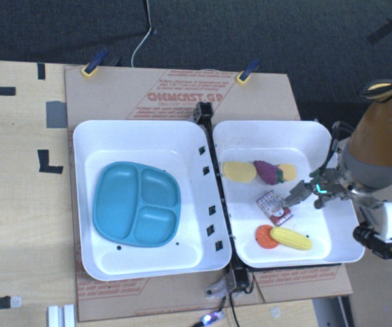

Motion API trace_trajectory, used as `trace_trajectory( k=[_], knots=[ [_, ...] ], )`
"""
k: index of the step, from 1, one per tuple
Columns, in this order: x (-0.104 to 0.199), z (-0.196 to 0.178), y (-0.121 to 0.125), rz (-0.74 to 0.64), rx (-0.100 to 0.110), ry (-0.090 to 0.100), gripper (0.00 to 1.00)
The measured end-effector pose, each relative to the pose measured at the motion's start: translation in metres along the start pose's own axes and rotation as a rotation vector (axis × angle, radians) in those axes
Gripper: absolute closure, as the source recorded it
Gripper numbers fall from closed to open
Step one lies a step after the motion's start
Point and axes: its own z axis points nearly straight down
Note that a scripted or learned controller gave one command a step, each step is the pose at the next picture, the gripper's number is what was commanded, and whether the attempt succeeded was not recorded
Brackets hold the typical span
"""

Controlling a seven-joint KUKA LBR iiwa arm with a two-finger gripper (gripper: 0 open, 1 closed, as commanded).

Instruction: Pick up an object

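From the overhead camera view, the grey arm (pixel 373 148) comes in from the right and its jaws (pixel 292 197) hang low in the right bin (pixel 318 133), just beside the small red-and-white packet (pixel 273 206). Whether the jaws are open or closed cannot be told at this size and angle, and nothing is visibly between them. The step in hand looks like the final approach to a grasp, with the packet the likely target. The next move probably calls for settling over the packet so it sits between the jaws, then closing and lifting straight up without nudging the neighbours.

The packet is flat, thin and printed, lying tilted on the bin floor, so it offers little height to grip. Near it lie a rounded yellow toy (pixel 239 172), a purple eggplant-shaped toy (pixel 268 172), a bumpy yellow corn cob (pixel 291 238) and an orange piece (pixel 265 237) touching the cob. All look like smooth moulded plastic. The left bin (pixel 87 142) holds 1 glossy blue divided plate (pixel 111 213) with 3 compartments. Both bins are smooth white, resting on a cardboard sheet (pixel 182 94) over the surface (pixel 19 216).
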Motion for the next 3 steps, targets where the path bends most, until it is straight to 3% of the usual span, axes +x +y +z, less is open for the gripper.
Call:
trace_trajectory(
  k=[1, 2, 3],
  knots=[
    [0.0, 0.0, 0.0, 0.0, -0.001, 0.0, 0.0],
    [-0.001, 0.064, -0.003, 0.001, 0.004, 0.002, 0.0],
    [-0.001, 0.102, -0.003, 0.001, -0.002, 0.0, 0.0]
  ],
)
